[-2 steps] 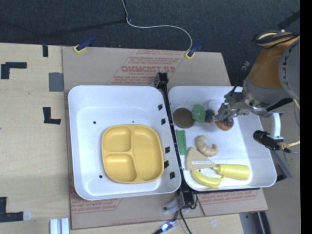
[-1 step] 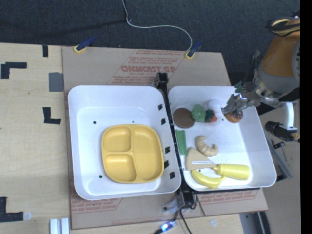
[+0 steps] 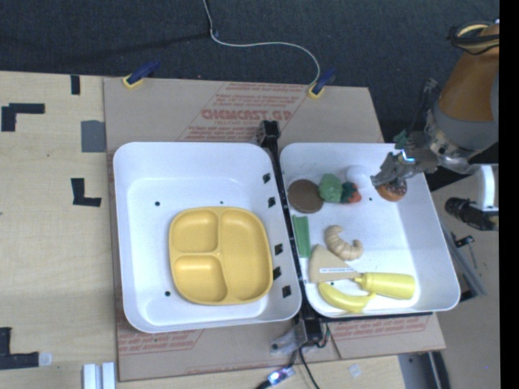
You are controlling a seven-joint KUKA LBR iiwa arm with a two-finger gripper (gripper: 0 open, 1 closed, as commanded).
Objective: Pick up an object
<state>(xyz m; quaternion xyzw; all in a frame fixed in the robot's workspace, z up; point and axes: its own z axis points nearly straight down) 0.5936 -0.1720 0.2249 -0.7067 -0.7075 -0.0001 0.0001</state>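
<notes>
Several toys crowd your right bin (image 3: pixel 434 254): nearest, a slick yellow banana (image 3: pixel 345 300), then a curved, rigid croissant (image 3: pixel 344 243) that looks light, so grip across its middle. Farthest, the gripper (image 3: pixel 392 177) hangs above a small orange piece (image 3: pixel 393 190); whether it holds anything, you can't tell.

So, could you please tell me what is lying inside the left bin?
The left bin contains a yellow divided plate with three compartments. Whatever sits beneath the plate is covered.
</notes>
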